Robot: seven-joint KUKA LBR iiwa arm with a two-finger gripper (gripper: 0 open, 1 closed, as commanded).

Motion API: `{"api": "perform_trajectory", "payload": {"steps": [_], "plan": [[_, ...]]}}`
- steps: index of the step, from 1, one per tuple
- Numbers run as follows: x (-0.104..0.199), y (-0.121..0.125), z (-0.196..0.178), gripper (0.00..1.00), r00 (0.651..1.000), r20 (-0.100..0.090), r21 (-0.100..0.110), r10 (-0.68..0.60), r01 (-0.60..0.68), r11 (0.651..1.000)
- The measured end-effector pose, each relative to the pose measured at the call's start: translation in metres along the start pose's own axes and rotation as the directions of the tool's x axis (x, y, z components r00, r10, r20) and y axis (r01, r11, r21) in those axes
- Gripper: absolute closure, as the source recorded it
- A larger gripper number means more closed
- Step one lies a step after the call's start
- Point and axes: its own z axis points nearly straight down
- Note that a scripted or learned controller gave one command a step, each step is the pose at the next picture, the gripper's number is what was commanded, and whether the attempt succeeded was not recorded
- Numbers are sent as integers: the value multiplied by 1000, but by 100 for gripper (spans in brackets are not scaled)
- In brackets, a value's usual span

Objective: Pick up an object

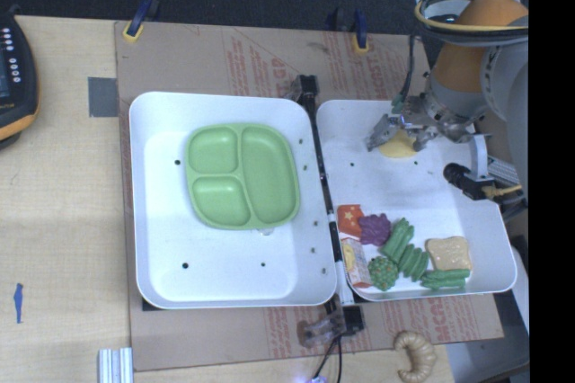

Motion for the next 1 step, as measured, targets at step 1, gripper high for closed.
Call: {"api": "perform_trajectory", "payload": {"steps": [1], "plan": [[-4, 1, -13, 100, 1000, 3, -3, 2, -2, 1000]]}}
